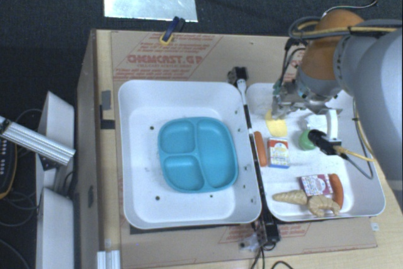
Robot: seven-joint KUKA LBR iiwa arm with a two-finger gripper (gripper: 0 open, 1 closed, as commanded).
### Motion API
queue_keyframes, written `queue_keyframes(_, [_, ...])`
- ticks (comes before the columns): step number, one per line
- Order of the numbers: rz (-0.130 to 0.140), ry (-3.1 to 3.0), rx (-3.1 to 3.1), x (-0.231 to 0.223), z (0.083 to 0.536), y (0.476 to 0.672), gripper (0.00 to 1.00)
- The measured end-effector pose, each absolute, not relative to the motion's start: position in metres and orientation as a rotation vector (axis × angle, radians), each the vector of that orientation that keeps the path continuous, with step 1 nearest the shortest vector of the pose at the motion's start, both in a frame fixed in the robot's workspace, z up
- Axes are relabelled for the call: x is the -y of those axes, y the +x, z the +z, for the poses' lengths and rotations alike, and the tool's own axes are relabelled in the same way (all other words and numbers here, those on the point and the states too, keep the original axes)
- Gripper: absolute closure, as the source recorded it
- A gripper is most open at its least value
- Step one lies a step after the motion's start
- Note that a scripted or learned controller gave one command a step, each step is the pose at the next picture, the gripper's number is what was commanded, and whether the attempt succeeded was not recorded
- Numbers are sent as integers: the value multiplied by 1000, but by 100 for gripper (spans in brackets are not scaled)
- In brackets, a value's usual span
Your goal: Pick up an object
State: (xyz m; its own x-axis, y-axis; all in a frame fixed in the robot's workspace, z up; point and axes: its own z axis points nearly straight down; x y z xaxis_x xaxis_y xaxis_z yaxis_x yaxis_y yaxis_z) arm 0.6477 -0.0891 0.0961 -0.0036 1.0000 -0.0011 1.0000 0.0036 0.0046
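My gripper [280, 108] hangs low over the far left part of the right bin [371, 189], just above a yellow block [276, 128]; whether it touches the block cannot be told. Nothing can be seen between its fingers. Near it lie a green piece [305, 140], a small red and white carton [279, 153] and an orange sausage [259, 148] along the bin's left wall.
The left bin [135, 135] holds a blue divided plate [196, 154]. At the right bin's front lie a cone-shaped pastry [291, 197], a red packet [315, 185], a second sausage [338, 190] and a bread piece [320, 205]. The grey arm [371, 66] covers the bin's far right.
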Motion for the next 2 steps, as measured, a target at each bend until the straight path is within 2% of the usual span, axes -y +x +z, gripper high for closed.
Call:
queue_keyframes(1, [4, 2214, -2223, 89, 96, 648, 0])
queue_keyframes(2, [1, 2219, -2222, 84, 85, 636, 0])
